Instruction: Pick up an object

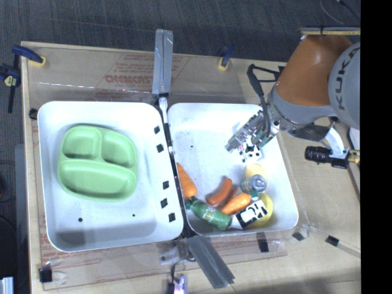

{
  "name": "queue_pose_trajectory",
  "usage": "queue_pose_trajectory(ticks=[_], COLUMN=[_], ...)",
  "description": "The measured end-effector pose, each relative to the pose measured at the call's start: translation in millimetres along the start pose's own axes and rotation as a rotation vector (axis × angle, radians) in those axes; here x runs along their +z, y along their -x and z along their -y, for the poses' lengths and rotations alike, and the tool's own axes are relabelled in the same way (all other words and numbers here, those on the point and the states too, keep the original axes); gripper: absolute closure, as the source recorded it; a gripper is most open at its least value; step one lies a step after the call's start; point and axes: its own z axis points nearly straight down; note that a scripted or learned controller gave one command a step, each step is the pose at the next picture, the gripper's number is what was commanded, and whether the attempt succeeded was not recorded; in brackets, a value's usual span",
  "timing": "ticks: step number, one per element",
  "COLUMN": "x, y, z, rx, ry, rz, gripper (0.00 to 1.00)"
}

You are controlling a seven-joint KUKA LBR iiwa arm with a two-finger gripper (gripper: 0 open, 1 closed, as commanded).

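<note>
My gripper [243,141] hangs over the upper right part of the right bin [208,118], above bare floor and just above the heap of objects. Nothing shows between its fingers. At the bin's near edge lie an orange carrot [185,180], two more orange pieces [219,192] [236,203], a green bottle [210,214], a small can with a silver top [254,180] and a yellow object with a black and white label [257,212].
The left bin [55,219] holds a green divided tray [98,162]. A grey divider bar [163,60] runs between the bins at the far side. Blue clamps [29,55] [226,56] sit on the bench's far edge.
</note>
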Motion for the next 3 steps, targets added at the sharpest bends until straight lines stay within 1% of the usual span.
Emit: queue_pose_trajectory(ticks=[1,2,3], x=[138.6,79.1,-3.2], y=[23.7,48.9,59.9], z=[34.0,7.5,-46.8], rx=[-0.233,0.043,0.002], ry=[-0.002,-0.002,-0.001], rz=[-0.004,-0.001,-0.001], gripper=[1.0,1.0,1.0])
